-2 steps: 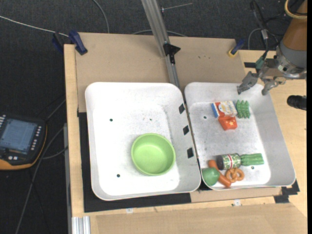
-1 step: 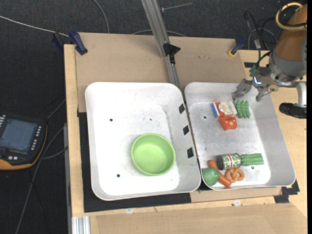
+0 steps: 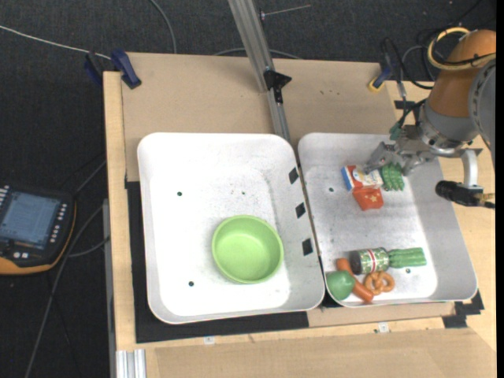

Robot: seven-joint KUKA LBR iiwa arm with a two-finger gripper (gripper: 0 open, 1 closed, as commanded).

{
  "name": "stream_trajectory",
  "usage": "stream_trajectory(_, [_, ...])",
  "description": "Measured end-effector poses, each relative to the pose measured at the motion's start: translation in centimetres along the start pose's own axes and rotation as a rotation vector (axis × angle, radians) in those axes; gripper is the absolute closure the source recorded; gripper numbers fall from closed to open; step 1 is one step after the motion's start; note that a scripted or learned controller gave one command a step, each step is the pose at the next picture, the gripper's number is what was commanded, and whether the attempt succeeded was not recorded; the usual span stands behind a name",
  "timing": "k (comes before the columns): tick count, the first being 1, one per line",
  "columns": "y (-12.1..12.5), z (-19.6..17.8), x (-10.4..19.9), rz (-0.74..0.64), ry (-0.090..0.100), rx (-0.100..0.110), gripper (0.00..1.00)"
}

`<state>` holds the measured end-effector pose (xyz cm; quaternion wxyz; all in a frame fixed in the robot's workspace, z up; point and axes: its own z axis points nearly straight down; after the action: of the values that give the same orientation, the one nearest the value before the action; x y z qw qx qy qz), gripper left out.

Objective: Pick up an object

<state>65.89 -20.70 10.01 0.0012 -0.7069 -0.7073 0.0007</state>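
Bench (image 3: 197,93), tan board, carries two white bins side by side. Left bin (image 3: 169,172) holds a green bowl (image 3: 247,248) near its front edge, right of centre. Right bin (image 3: 441,242) holds the rest of the objects. Arm (image 3: 461,77) (grey, orange band) comes in over the bench's back right corner; gripper (image 3: 391,157) sits low at the right bin's back edge, just above a red and white carton (image 3: 364,187) and touching or nearly touching a small green item (image 3: 393,179) beside it. Finger spread: cannot tell, nothing clearly between them. Along the right bin's front edge: green bottle (image 3: 387,258) lying on its side, green round piece (image 3: 340,284) in the front left corner, orange bits (image 3: 376,283) just beside it.
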Motion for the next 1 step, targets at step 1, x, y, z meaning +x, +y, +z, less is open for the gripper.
stream_trajectory(1, [0.18, -1.42, -0.02, -0.001, -0.002, -0.006, 1.00])
